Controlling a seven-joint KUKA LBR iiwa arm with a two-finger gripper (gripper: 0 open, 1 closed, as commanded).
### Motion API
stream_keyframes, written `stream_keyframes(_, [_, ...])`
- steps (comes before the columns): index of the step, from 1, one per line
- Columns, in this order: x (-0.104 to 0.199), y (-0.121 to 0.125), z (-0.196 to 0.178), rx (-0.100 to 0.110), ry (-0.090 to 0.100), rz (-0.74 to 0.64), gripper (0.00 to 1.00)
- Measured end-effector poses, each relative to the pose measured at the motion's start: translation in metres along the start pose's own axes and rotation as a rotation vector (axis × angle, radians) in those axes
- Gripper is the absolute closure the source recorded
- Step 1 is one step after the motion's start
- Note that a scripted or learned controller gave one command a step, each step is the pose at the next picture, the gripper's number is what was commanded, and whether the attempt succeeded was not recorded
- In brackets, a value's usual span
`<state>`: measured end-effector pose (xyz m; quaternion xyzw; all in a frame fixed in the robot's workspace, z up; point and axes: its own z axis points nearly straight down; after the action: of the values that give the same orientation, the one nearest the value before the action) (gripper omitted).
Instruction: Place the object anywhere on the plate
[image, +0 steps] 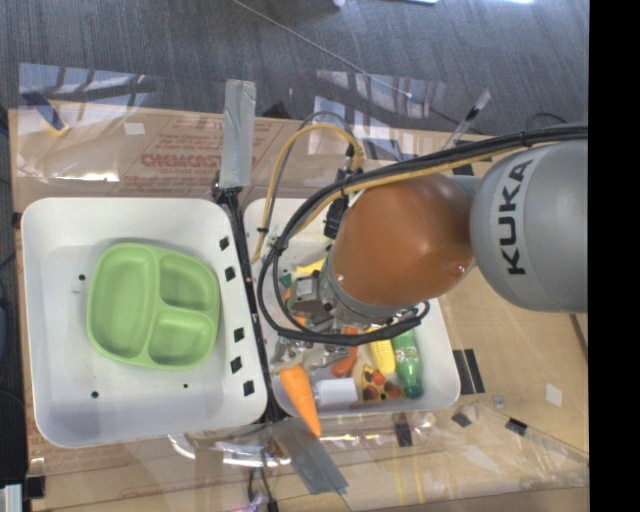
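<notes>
Green plate (153, 303) with three compartments, bare, lying in left bin (60, 400). Right bin (445, 375) just beside, holding orange carrot (300, 397) at its near-left corner, yellow corn (383, 357), green bottle-shaped toy (407, 365) and other small items too jumbled to name. Arm (400, 245) hanging low over right bin, hiding gripper; opening and any hold: cannot tell.

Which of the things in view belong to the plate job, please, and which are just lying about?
For the job:
- green plate in the left bin
- tool, down in the right bin
- toy carrot, a likely candidate

Lying about:
- yellow corn
- green piece
- grey tape on the bench
</notes>
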<state>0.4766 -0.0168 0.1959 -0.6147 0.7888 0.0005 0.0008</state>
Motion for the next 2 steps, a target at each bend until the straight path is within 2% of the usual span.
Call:
stream_keyframes(1, [-0.034,-0.083,-0.036,0.003,0.0,-0.002,1.0])
stream_keyframes(2, [-0.076,-0.018,-0.068,0.001,0.002,0.187,1.0])
